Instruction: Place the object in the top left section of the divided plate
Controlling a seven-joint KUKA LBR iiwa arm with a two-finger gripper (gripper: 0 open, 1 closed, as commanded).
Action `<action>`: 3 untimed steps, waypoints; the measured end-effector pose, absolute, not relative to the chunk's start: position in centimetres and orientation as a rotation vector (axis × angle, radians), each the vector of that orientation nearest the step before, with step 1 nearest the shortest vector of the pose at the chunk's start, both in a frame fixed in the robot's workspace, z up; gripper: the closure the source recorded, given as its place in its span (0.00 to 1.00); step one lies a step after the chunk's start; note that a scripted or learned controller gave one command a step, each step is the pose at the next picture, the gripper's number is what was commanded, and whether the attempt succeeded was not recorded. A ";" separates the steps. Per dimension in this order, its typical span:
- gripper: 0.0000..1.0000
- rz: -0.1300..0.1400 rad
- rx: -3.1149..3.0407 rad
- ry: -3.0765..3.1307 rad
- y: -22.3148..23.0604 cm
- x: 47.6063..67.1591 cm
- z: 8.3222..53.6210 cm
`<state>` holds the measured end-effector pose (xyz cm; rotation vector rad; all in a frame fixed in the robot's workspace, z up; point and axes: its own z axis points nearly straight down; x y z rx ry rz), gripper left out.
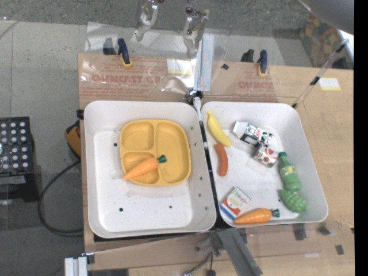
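We observed the gripper [171, 17] at the far edge of the scene, above the clear plastic sheeting [144, 76] beyond the bins, its two metallic fingers [146, 13] spread apart with nothing between them. The left bin [98, 211], shallow, white and smooth with rounded corners, carried a yellow divided plate [179, 154] of glossy plastic with three moulded sections. A toy carrot [142, 167], orange and tapered with a dark green tip, lay in the plate's near left section, its point overhanging the rim; the far left section [137, 137] showed only bare yellow.

In the right bin [307, 131] we noted a curved yellow banana [217, 129], a slender orange-red sausage [222, 158] just near of it, a small black-and-white carton [252, 133] touching a red-and-white pack [265, 155], a green bottle [288, 171], a knobbly green piece [293, 200] by the near right corner, a flat printed box [234, 203], and a second carrot [254, 215] along the near wall.
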<state>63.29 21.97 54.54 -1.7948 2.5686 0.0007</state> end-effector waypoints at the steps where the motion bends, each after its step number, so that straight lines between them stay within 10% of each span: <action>1: 0.00 0.001 -2.328 2.094 21.5 67.8 54.5; 3: 0.00 -0.006 -3.120 0.314 23.4 67.8 54.4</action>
